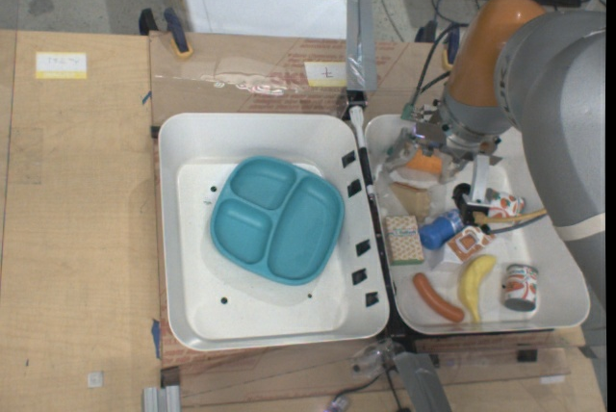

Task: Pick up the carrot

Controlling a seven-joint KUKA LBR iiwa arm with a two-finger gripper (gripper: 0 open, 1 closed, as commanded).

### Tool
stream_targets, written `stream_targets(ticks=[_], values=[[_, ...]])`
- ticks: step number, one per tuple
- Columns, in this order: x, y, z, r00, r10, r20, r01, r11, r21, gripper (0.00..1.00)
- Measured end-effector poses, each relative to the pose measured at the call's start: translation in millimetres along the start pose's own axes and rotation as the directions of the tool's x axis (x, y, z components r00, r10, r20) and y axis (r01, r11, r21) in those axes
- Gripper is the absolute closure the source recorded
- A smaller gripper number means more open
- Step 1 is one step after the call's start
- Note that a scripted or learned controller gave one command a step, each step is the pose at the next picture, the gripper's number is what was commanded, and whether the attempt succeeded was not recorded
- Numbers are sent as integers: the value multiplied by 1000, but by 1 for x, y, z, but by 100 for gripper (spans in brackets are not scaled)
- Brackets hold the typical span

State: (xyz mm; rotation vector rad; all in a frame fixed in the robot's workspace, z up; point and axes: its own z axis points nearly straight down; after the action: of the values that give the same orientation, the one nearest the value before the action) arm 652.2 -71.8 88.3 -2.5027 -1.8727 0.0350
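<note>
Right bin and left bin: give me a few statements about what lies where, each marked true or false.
1. The teal divided plate lies in the left bin. True.
2. The banana lies on the plate. False: it lies in the right bin, beside the sausage.
3. The gripper is over the right bin, near the orange carrot. True.
4. The small can stands in the left bin. False: it is in the right bin.
5. The arm reaches over the plate. False: it is over the right bin.
</note>
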Motion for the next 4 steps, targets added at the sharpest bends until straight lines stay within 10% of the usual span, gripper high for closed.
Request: stream_targets(ticks=[1,2,3,4], values=[[-58,20,-2,894,-448,1,448,894,-15,0],[-88,32,-61,978,-207,-1,207,978,-31,0],[-70,34,-17,898,-440,8,440,897,-47,0],[-50,7,-4,646,-763,14,763,645,-25,0]])
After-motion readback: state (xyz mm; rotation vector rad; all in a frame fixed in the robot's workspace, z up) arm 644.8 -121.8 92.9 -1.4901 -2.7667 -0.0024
